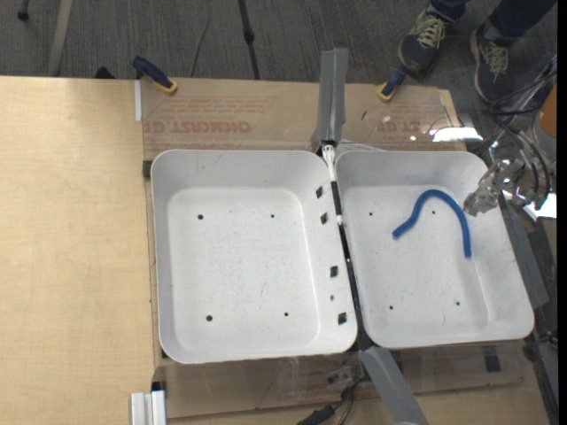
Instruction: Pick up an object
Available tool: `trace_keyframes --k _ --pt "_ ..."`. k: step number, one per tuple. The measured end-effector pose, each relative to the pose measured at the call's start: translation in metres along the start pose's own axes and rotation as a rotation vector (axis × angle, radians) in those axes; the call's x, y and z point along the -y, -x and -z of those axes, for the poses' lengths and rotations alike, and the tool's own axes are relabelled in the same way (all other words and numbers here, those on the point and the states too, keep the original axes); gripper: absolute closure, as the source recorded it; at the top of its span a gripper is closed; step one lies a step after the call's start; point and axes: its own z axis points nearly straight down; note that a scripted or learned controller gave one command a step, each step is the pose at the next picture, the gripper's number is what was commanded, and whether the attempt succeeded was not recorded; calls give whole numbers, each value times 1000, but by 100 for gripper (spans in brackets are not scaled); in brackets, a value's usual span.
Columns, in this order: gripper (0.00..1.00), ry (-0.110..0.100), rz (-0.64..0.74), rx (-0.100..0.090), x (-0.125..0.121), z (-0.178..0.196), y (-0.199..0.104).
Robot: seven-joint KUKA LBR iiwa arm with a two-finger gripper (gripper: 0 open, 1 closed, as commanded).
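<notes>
The gripper [485,197] hangs by the right bin's [496,326] far rim (grip unreadable), poised near the curved blue tube [440,204], presumably its target.

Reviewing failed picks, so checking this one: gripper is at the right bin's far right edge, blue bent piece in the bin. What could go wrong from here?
1. The blue bent piece is thin and lies flat on the floor of the right bin, so the fingers may close above it or skid off.
2. The gripper sits near the bin's right wall; a descent here could clip the rim.
3. Grasping one end of the curve could make it swing or slip out.
</notes>
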Motion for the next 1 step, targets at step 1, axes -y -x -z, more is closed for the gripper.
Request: trace_keyframes --k 1 --pt "100 0 181 -3 53 12 -87"
